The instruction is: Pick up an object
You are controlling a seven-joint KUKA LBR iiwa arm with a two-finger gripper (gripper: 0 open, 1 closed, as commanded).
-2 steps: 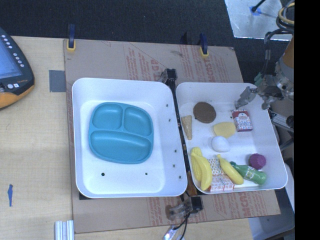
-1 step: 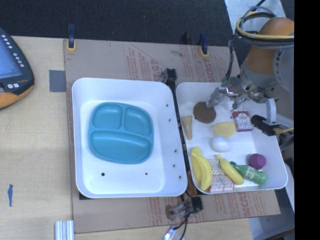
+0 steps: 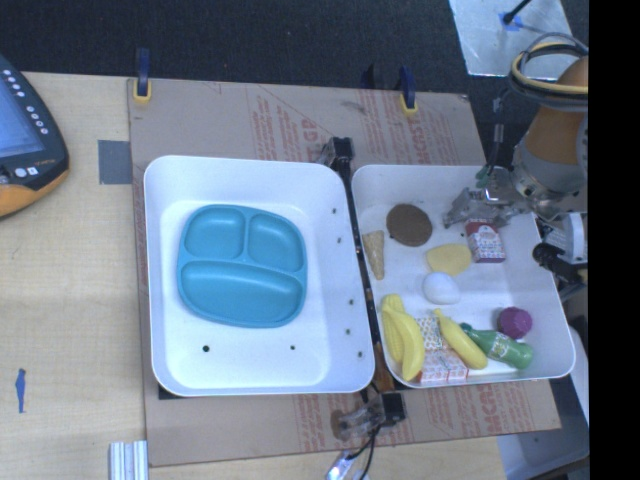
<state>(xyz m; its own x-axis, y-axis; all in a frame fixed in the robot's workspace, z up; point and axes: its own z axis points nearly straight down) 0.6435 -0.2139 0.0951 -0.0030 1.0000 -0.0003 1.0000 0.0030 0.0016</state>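
So far nothing is lifted: every item lies in the right bin (image 3: 562, 313), right of centre in the frame. The gripper (image 3: 478, 206) hangs low at that bin's upper edge, just beside the small red-and-white carton (image 3: 486, 242); I cannot tell how the jaws stand. The grasp and lift remain.
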